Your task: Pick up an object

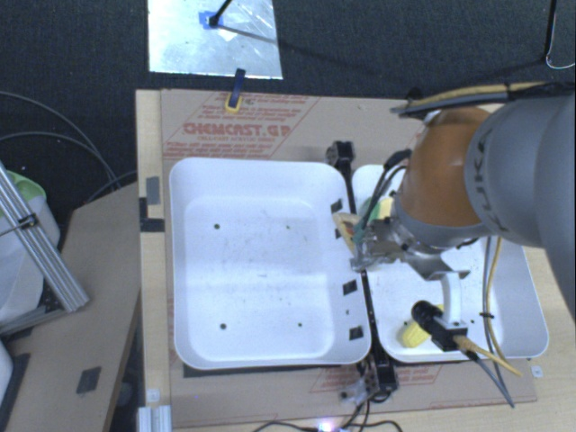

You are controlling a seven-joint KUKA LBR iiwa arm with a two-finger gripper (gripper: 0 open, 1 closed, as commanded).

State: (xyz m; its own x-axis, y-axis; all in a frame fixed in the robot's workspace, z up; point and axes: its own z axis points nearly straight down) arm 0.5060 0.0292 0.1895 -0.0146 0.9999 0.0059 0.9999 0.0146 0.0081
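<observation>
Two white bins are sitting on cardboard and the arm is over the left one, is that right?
Not quite. The camera view shows the arm over the right bin, not the left bin. The two white bins do sit on cardboard.

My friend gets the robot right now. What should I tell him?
Hand: low at the left edge of the right bin, by the wall between the two bins. I cannot see anything held in it.
Things: a small yellow thing lies near the front of the right bin. The arm hides much of that bin.
Done: nothing is seen lifted.
Left: pick up an object, perhaps the yellow one.
</observation>
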